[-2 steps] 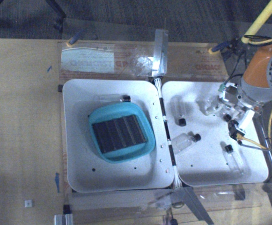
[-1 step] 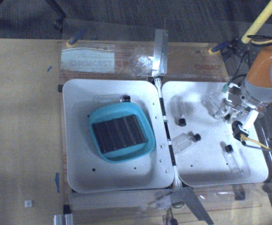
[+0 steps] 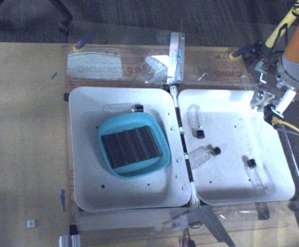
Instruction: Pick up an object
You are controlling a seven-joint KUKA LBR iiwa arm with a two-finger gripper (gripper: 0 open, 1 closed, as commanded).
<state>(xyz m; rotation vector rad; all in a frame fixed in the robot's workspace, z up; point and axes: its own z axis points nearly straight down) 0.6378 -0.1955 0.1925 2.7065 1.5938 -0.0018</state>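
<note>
While 3 clear vials lie loose in the right bin, the end effector hovers at its rim, grip state unclear.

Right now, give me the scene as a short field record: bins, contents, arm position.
left bin: holds a blue tray with a dark ribbed insert, and one clear vial with a black cap lying just beyond the tray
right bin: three clear vials with black caps, lying apart: one near the divider, one mid-bin, one toward the right wall
arm: enters from the right, orange band visible
end effector: above the right bin's far right corner, nothing seen between its fingers
task state: no object picked up yet
</note>
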